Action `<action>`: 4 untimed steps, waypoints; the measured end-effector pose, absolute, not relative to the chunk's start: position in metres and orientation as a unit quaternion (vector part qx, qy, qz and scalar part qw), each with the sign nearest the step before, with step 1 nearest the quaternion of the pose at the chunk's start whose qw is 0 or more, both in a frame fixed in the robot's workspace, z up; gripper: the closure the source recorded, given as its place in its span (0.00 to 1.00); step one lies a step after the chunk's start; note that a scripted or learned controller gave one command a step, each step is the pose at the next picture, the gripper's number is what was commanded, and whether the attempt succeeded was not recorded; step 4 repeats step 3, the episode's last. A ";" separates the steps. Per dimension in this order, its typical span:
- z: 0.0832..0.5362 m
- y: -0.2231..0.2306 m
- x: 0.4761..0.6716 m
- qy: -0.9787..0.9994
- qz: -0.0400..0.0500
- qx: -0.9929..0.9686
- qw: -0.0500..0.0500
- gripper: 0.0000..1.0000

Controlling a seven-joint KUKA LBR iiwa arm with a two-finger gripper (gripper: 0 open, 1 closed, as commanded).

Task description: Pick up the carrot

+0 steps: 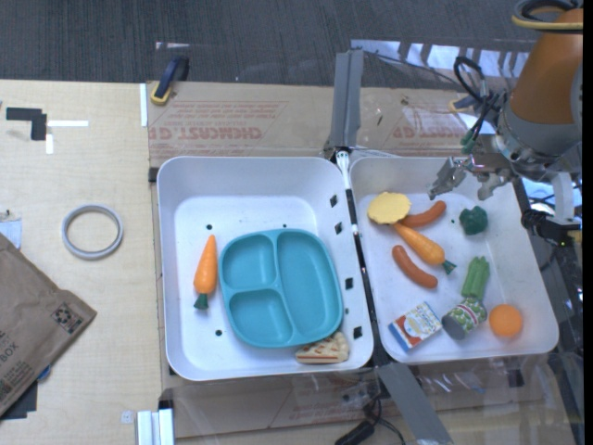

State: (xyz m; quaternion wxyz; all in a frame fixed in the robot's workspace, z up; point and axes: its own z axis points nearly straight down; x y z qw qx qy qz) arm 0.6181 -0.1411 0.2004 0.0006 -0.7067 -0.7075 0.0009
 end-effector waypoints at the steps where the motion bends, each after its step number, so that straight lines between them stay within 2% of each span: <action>1: 0.092 -0.132 0.604 -0.792 0.000 -0.610 0.000 0.00; 2: 0.102 -0.133 0.604 -0.791 0.000 -0.612 -0.001 1.00; 3: 0.191 -0.072 0.536 -0.637 0.001 -0.771 0.001 1.00; 4: 0.191 -0.072 0.536 -0.637 0.001 -0.771 0.001 1.00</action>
